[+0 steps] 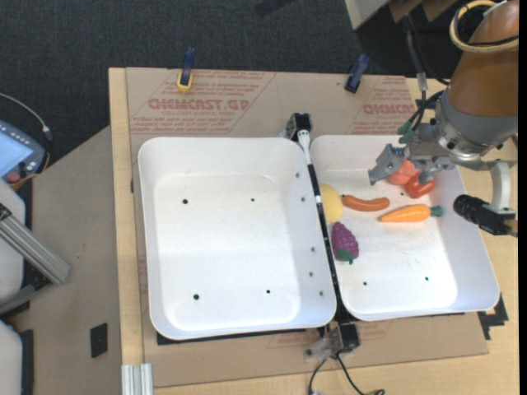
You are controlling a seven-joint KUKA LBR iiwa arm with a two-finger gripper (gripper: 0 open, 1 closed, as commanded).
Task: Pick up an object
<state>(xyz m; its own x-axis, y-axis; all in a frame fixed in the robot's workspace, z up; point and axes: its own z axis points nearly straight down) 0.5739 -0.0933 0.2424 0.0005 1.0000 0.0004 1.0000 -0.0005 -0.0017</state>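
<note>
The gripper (401,169) is lowered over a red toy (409,178) in the right bin (461,295); whether it is grasped cannot be told. Just below lie a sausage (365,203) and carrot (406,214). The crowded toys could be nudged and the pick missed.

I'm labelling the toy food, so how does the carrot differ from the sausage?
The carrot is bright orange with a green stem end; the sausage is darker red-orange, without green. The carrot tapers to a point; the sausage is rounded at both ends and slightly curved. Both lie flat in the right bin, side by side.
</note>
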